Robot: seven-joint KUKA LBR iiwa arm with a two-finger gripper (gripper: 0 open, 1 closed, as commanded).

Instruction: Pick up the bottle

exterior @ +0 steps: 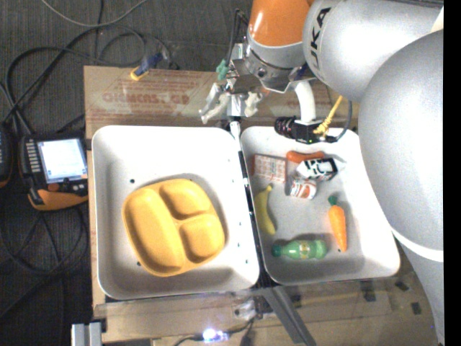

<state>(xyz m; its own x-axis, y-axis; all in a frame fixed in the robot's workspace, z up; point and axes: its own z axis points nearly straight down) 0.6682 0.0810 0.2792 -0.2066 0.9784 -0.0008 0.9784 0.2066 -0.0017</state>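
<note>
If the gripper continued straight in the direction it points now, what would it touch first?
Probably the top rims where the two white bins meet: the gripper points down just above that spot. Depth is unclear from this slanted view, so it might reach the brown board instead. The green bottle lies far off that line.

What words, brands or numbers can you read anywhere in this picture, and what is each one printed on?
"KA": black letters on the grey arm, cut off by the orange band.
Red print on the cardboard sheet behind the bins: too faint to read.
Label on the green bottle: too small to read.
Red and white packet: print blurred.
Black and white label on the can: unreadable.
Lit screen of the handheld controller: nothing legible.
</note>
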